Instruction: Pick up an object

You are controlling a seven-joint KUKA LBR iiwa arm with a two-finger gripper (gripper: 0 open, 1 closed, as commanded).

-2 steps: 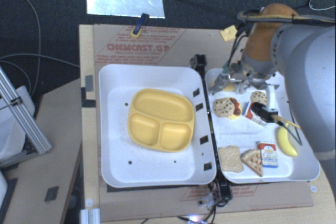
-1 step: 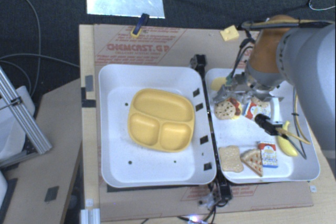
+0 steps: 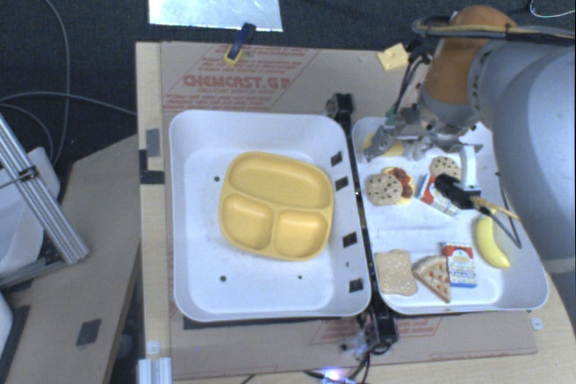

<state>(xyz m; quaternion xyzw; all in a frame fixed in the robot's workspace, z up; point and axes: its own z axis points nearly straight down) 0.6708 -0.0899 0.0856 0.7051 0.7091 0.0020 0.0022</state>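
End effector (image 3: 396, 142) low over right bin's (image 3: 526, 288) far corner, grip state cannot tell; cookie (image 3: 384, 188), banana (image 3: 490, 243), bread slice (image 3: 394, 272) crowd nearby; yellow tray (image 3: 275, 203) fills left bin (image 3: 193, 220).

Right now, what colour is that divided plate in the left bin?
Pale yellow. The divided plate shows plainly in the camera view, lying in the left bin.

My arm (image 3: 531, 103) is a bulky, smooth grey shell — an orange band (image 3: 463, 49) wraps above my wrist, and thin dark cables (image 3: 504, 30) run along it.
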